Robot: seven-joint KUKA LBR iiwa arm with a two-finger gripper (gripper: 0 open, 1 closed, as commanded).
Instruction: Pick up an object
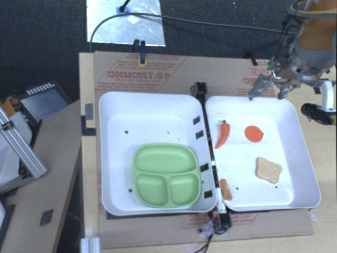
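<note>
Bench (158,67) carrying 2 shallow white bins side by side, seen from above at a slant. Left bin (131,109): holds 1 green 3-compartment tray (166,174), lying toward the bin's near edge and close to its right wall. Right bin (292,194): holds the 4 candidate objects. Arm (316,30), grey with an orange band above the wrist, enters from the right and hangs over the right bin's far edge, toward its far right corner. Gripper (269,87): both fingers point down and stand apart with clear space between them; nothing is held.

Candidates, largest first. Toast-shaped piece (268,170): tan, flat, near the right wall and toward the near edge. Red chilli (224,134): slender, lying along the left wall, just beside it. Orange-red disc (254,133): round, flat, near the middle of the bin's far half, apart from every wall and from its neighbours. Small orange piece (226,189): sausage-like, at the near left corner, touching or almost touching the left wall.

Step in hand, as judged: approach and choice of target; no descent has begun. The disc is probably the best target, being closest to the gripper and clear on all sides. Centre the fingers over it before lowering, and close low, since a flat item slips easily. The chilli and the small piece look riskier, because a finger could strike the wall.
</note>
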